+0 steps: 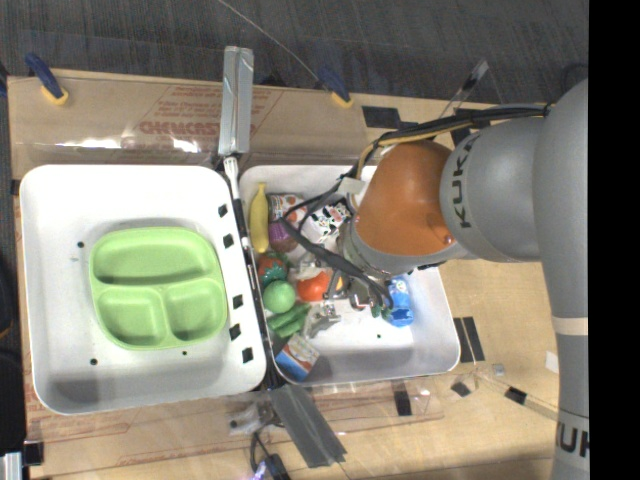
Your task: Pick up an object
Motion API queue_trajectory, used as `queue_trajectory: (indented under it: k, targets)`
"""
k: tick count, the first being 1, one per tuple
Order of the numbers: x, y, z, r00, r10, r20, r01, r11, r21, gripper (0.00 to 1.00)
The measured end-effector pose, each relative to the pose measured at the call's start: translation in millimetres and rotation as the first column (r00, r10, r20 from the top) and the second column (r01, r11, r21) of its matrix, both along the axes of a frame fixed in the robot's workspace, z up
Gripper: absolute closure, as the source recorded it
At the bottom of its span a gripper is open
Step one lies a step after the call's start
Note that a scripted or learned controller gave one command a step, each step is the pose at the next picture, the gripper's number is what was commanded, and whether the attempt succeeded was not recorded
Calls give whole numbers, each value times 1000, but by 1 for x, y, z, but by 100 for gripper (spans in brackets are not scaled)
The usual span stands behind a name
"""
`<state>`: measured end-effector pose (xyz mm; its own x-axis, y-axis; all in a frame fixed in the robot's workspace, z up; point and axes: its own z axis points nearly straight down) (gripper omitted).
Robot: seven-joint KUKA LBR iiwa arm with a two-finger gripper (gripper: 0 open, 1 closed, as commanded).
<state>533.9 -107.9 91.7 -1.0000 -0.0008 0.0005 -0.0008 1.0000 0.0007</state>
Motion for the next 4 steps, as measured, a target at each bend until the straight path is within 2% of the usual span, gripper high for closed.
queue_trajectory:
  k: [1, 2, 3, 4]
  targets:
    - [-18, 5, 0, 1000, -20, 0, 20, 1000, 0, 0]
    - [-16, 6, 11, 1000, -12, 4, 12, 1000, -1, 100]
    - [-9, 15, 153, 991, -135, 13, 135, 991, -2, 100]
    - [-41, 2, 44, 959, 282, -4, -282, 959, 2, 100]
